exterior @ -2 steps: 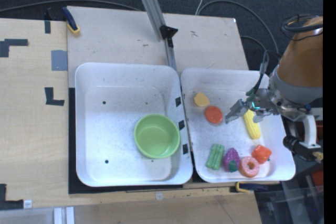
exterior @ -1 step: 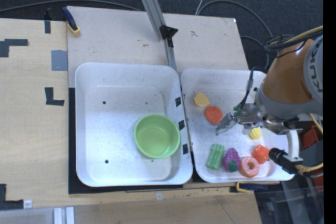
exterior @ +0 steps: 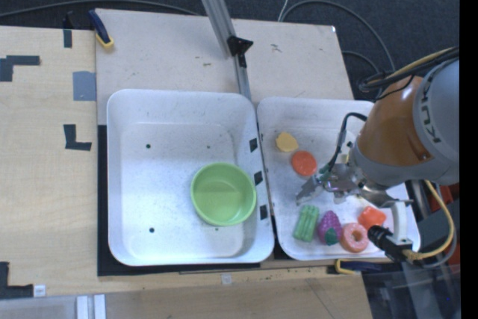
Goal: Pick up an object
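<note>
Heads up, your arm (exterior: 407, 134) covers the right side of the right bin (exterior: 321, 112), so part of it is hidden. The gripper (exterior: 312, 189) sits mid-bin with its jaws apart and nothing between them. The toys are small and blurry: a red one (exterior: 303, 163) just above the fingertips, yellow one (exterior: 286, 142) higher up, and green (exterior: 305, 224), purple (exterior: 328, 226), a pink ring (exterior: 353, 237) and orange (exterior: 371, 217) at lower right. A green bowl (exterior: 222, 194) is in the left bin (exterior: 149, 123).

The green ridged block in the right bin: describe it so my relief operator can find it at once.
Start at the right white bin, the one the arm reaches over. Along its near edge lies a short row of toys, and the green ridged block is the leftmost, just below the gripper. Its purple neighbour is lumpy and the pink ring has a hole; the block alone is green.
</note>
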`<state>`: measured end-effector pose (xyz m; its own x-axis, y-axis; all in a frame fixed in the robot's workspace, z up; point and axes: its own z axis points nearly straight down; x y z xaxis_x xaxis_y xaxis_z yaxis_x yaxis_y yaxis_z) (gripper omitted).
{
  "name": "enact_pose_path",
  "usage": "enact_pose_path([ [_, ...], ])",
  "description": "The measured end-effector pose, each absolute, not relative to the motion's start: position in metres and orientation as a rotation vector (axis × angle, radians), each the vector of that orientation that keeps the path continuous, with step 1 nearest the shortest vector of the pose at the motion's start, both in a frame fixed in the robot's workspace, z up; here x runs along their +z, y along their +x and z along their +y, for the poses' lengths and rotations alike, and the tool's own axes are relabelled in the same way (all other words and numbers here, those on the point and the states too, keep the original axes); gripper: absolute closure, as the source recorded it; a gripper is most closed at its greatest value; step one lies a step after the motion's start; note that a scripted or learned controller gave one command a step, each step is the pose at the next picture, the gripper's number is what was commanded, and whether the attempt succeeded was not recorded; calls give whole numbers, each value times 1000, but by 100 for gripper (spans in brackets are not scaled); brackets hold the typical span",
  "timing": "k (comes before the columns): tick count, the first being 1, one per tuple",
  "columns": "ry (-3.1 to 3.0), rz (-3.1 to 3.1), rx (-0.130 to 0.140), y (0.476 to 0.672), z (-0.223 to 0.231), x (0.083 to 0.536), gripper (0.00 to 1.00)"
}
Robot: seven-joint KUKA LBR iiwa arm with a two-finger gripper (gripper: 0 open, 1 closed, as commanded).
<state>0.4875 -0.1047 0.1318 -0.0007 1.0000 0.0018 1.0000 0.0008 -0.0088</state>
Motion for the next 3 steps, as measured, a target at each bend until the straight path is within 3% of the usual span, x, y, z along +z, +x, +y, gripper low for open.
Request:
enact_pose_path([
  [1, -2222, -2222, 1, 488, -105, 89, 0],
  [2, -2217, -2222, 0, 488, -103, 100, 100],
  [3, -2222, -2225, -3, 489, -106, 163, 100],
])
